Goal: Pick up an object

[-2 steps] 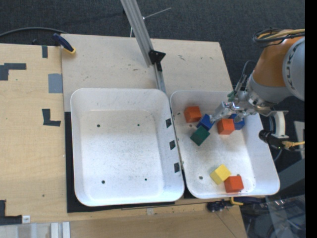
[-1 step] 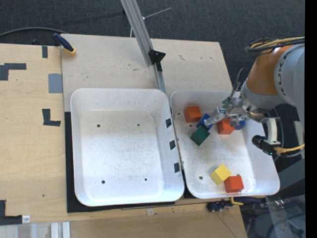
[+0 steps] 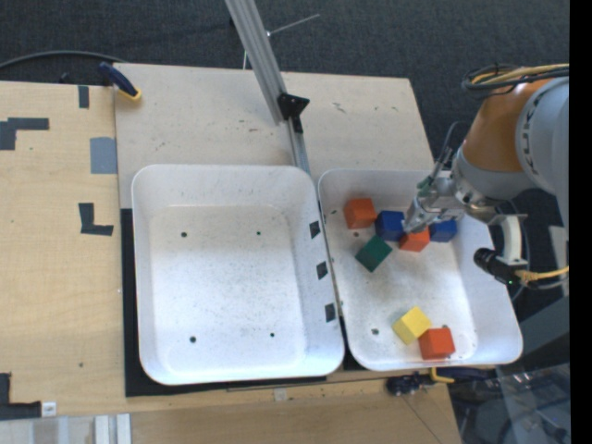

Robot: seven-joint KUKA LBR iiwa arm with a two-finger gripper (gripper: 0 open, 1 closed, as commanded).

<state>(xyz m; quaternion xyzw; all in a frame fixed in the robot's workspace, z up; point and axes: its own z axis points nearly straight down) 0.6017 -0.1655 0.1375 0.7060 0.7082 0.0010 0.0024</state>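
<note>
The arm comes in from three o'clock and its gripper [image 3: 418, 222] sits low in the right bin [image 3: 490, 313], right over a small red-orange block [image 3: 415, 240] wedged between two blue blocks, one [image 3: 389, 224] at its nine o'clock and one [image 3: 445, 230] at its three o'clock; whether the fingers are spread or pinching that block I cannot tell. An orange block [image 3: 360, 213] lies toward ten o'clock of the cluster, a green block [image 3: 374, 253] just at its seven o'clock, and a yellow block [image 3: 413, 324] touching another orange block [image 3: 437, 342] sits near the bin's six o'clock edge. The left bin [image 3: 148, 248] lies beside it on the table [image 3: 55, 248].
</note>
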